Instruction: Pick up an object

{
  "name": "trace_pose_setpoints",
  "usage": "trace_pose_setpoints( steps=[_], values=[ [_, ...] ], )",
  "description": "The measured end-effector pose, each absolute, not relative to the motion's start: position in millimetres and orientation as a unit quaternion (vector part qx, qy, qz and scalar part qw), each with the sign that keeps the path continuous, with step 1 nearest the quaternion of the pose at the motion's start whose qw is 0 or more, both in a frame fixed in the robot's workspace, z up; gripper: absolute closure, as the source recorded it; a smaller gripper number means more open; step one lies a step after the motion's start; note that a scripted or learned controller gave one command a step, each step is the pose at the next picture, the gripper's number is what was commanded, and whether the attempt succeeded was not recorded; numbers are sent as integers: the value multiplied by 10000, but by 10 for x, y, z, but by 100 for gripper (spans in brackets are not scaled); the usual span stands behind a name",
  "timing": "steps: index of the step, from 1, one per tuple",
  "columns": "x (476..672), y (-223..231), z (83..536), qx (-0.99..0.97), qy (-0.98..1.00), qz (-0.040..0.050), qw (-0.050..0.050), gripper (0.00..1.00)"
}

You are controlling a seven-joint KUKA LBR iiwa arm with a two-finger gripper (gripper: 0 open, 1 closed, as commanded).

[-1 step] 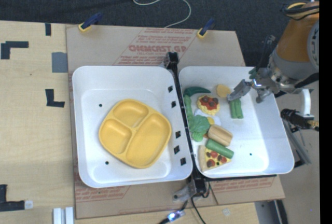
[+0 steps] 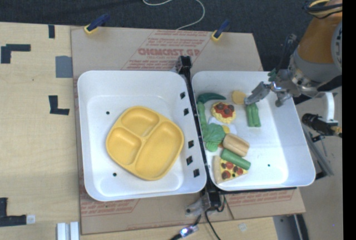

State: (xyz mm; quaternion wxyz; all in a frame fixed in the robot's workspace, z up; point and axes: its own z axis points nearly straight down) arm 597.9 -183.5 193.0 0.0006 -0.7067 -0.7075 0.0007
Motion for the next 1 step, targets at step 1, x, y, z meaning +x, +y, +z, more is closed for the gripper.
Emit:
trace_pose_setpoints(
  steps=[1],
  values=[
    [5998,-1769,1469,-7064,-7078,20,22,0]
  ],
)
